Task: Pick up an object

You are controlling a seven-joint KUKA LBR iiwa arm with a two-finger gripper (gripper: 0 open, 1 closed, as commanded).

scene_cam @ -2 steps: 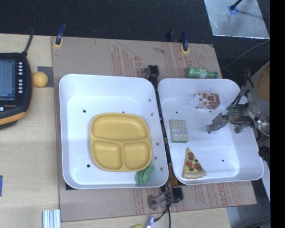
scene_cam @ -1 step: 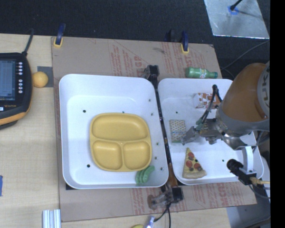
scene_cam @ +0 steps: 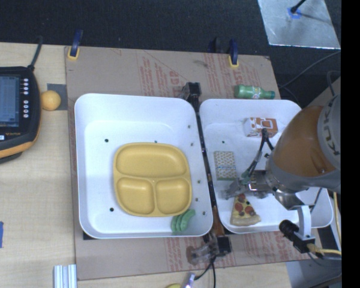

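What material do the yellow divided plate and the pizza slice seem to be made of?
Yellow divided plate: probably moulded plastic, smooth with a soft sheen, rounded compartment edges, uniform colour. Pizza slice: likely a toy of plastic or rubber, matte, with flat painted-looking red spots; too small to be sure.

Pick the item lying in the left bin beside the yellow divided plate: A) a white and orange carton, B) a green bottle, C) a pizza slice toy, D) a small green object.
D: a small green object lies at the yellow divided plate's lower right corner inside the left bin.
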